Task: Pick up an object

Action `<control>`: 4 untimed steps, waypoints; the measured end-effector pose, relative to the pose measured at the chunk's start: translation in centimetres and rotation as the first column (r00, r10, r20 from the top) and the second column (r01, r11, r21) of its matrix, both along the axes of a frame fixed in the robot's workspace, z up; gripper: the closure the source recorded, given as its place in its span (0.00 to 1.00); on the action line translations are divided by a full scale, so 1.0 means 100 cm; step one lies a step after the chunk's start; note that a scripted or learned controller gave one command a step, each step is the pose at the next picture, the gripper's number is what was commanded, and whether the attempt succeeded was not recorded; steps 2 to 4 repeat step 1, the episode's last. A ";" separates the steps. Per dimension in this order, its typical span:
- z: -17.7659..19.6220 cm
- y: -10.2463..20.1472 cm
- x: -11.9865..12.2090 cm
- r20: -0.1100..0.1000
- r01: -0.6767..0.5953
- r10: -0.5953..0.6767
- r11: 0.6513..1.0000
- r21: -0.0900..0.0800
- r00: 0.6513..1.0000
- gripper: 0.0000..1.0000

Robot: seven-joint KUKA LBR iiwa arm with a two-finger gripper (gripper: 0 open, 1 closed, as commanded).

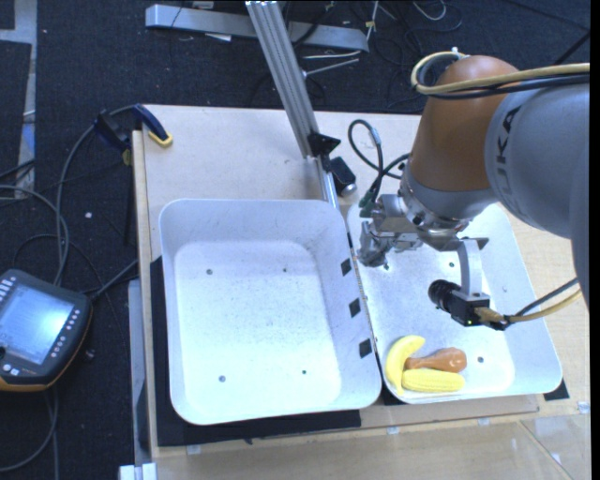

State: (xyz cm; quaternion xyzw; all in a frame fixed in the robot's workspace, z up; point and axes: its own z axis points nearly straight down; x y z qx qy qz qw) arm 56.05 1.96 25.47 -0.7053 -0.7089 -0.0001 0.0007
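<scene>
Around my bench (234, 150), a pale wooden top, the floor (75, 56) is dark carpet strewn with black cables (56, 202), and a handheld control pendant (37, 328) with a lit screen lies on it to the left. A blue-and-yellow clamp (150, 127) grips the bench's far left corner, and a slanted aluminium rail (291, 80) rises from the middle of the far side toward a grey metal base (253, 28) at the top. The light is even and soft, with no hard shadows.

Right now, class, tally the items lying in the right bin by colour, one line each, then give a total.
Yellow: 2, a banana and a corn cob
Orange-brown: 1, an item of a kind I cannot tell
Total: 3
</scene>
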 end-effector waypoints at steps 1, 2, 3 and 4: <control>0.001 0.053 -0.002 0.000 0.001 -0.001 1.000 0.000 1.000 1.00; 0.001 0.053 -0.002 0.000 0.001 -0.001 1.000 0.000 1.000 1.00; 0.001 0.053 -0.002 0.000 0.001 -0.001 1.000 0.000 1.000 1.00; 0.001 0.053 -0.002 0.000 0.001 -0.001 1.000 0.000 1.000 1.00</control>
